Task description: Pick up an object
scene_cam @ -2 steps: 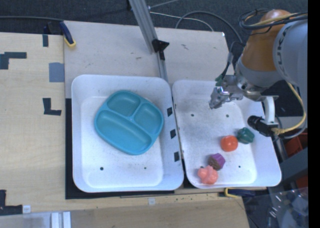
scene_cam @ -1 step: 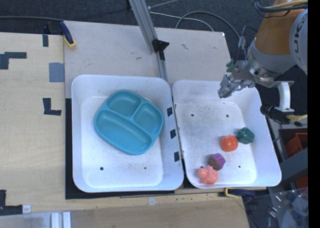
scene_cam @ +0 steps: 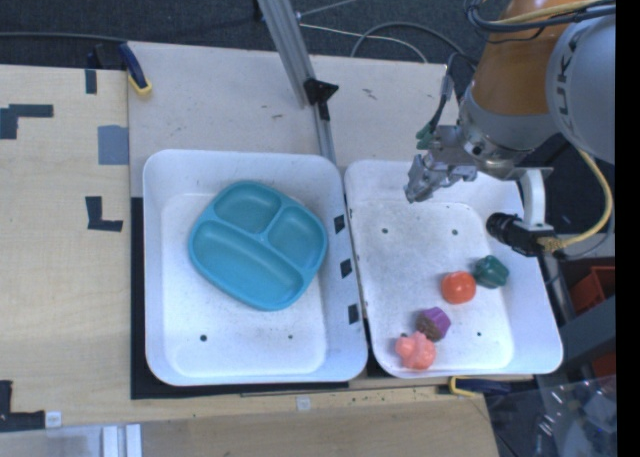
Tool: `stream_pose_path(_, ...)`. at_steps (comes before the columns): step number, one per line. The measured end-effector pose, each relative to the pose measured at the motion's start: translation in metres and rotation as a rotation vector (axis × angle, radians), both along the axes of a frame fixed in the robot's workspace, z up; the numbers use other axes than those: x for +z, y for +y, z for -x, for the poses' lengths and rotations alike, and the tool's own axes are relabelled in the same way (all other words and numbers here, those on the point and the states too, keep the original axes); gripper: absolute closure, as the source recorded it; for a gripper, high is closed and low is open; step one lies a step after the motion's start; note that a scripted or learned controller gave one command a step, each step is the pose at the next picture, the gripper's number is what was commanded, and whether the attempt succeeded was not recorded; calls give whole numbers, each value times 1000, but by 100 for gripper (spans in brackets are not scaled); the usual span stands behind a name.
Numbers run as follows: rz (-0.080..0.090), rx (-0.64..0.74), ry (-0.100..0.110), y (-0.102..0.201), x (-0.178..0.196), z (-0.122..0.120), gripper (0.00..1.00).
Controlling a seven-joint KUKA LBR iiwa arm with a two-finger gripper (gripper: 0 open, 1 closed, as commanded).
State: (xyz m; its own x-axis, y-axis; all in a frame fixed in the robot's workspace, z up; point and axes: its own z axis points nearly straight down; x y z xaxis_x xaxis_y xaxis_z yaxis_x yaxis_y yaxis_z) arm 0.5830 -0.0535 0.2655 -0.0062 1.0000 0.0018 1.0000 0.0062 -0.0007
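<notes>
Small toy objects lie in the right bin (scene_cam: 400, 245) toward its near right corner: an orange-red piece (scene_cam: 458, 288), a dark green piece (scene_cam: 490, 271), a purple piece (scene_cam: 433, 324) and a pink piece (scene_cam: 415, 350). My gripper (scene_cam: 420, 187) hangs over the far edge of the right bin, well away from those objects, with nothing seen between its fingers. The grey arm with its orange band (scene_cam: 525, 40) reaches in from the upper right.
The left bin (scene_cam: 170, 245) holds a blue divided plate (scene_cam: 258, 243). A slanted metal pole (scene_cam: 285, 35) comes down to the far edge between the bins. A black fitting with cable (scene_cam: 515, 233) sits at the right bin's right rim.
</notes>
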Motion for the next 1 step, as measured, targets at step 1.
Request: stream_pose_path(1, 1, -1, 1, 45, 0, 11, 100)
